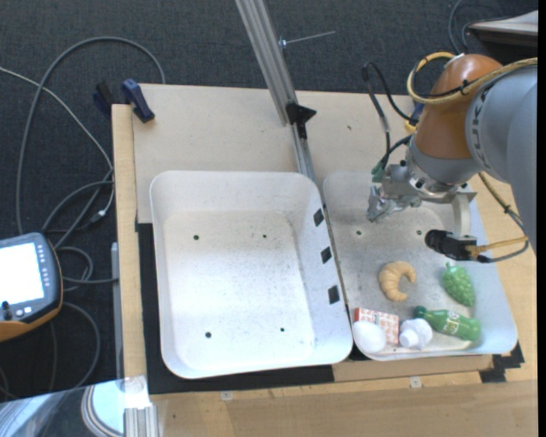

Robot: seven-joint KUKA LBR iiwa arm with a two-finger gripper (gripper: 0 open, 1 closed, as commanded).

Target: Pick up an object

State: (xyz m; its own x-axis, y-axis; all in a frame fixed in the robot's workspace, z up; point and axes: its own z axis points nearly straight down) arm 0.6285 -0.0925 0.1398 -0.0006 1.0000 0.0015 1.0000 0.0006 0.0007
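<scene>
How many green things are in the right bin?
2. A grape bunch lies near the right wall, and a bottle lies just below it along the front edge. The arm may hide others.

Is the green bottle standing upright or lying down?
Lying down: the green bottle rests on its side, white cap toward the left bin.

This was a robotics lab. A plywood desk [213, 128] stood on dark carpet [51, 26] and carried two shallow white bins [247, 183] side by side. Loose cables [60, 77] trailed over the carpet at ten o'clock, a handheld control pendant [26, 282] lay at nine o'clock, and an aluminium mounting rail [269, 60] rose at twelve o'clock. A grey and orange industrial arm [465, 111] reached in at two o'clock.
</scene>
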